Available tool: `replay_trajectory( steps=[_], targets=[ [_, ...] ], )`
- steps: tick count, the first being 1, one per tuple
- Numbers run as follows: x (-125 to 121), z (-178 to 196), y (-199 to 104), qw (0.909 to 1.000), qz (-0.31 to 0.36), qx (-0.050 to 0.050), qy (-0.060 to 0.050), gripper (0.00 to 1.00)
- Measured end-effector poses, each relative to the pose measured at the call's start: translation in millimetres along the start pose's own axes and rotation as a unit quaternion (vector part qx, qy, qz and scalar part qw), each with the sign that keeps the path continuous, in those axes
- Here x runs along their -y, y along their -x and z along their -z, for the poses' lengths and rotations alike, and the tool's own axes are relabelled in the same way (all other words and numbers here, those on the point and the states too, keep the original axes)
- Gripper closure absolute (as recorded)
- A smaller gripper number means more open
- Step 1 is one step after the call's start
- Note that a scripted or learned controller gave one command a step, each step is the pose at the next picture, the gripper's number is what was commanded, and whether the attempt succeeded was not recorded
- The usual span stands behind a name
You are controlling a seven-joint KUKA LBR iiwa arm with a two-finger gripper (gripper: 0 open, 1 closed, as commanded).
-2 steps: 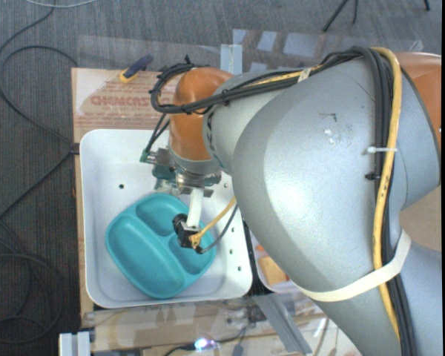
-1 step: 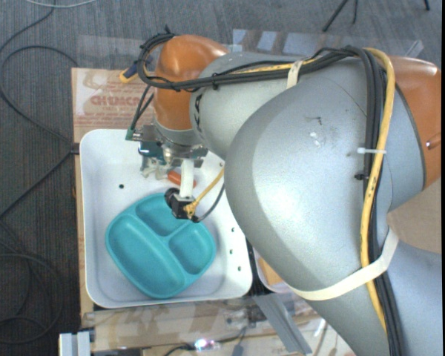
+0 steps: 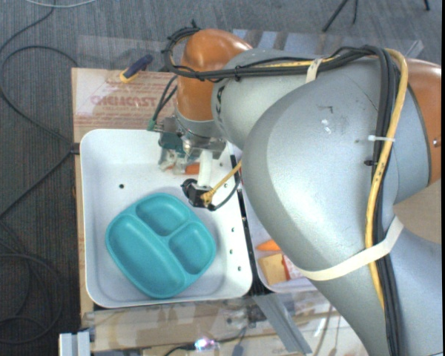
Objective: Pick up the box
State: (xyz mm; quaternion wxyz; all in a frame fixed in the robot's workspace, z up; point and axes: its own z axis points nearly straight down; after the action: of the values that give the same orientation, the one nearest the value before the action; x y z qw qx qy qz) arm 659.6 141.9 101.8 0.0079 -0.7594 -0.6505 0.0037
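the grey arm [image 3: 334, 162] covers most of the right bin [image 3: 271, 280], where an orange box [image 3: 271, 247] peeks out beside its edge. a teal tray [image 3: 161, 245] lies in the left bin [image 3: 104, 162]. the gripper [image 3: 179, 154] hangs over that bin's far side; its state cannot be told.

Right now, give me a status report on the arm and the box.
Gripper down at far end of left bin, fingers hard to read. Box not identifiable; orange items partly hidden under arm in right bin. Teal divided tray in left bin, clear of gripper.
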Motion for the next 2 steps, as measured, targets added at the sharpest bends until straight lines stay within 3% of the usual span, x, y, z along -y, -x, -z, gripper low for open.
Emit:
replay_trajectory(
  steps=[1,2],
  targets=[
    [7.5,93.1,-91.7,0.9994,0.034,0.005,0.008,1.00],
    [79.4,-10.4,-71.3,0.9999,0.005,0.001,0.010,1.00]
  ],
)
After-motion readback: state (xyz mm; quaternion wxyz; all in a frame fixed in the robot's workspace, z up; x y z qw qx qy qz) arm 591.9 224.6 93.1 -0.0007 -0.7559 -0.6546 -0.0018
